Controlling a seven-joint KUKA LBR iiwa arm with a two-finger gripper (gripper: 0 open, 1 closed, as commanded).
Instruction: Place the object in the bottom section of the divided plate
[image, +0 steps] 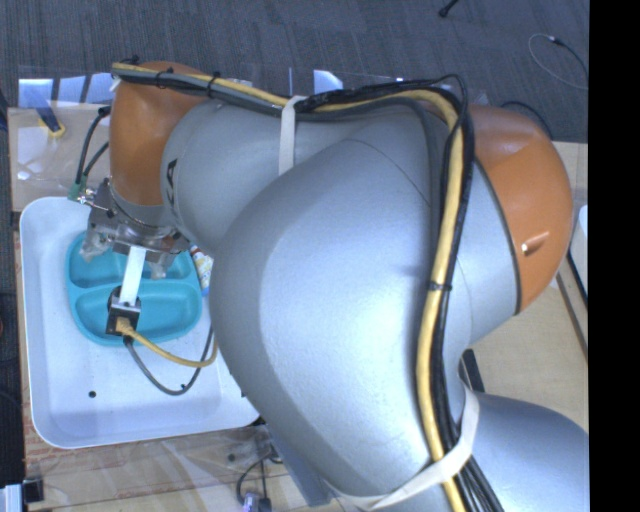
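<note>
A blue divided plate (168, 316) lies in the left white bin (120, 415), toward its far end. My gripper (128, 256) hangs directly over the plate's upper sections, pointing down, and covers most of the plate's far half. The plate's bottom section, the one nearest the camera, shows bare blue. A small pale and yellow thing (204, 268) peeks out at the plate's right rim, mostly hidden behind the arm. What lies under the gripper is hidden.
The grey arm (380, 300) with its orange band covers the right side of the view, including the right bin. A tiny dark speck (92, 393) lies on the left bin's floor. Wooden bench (150, 470) shows at the front.
</note>
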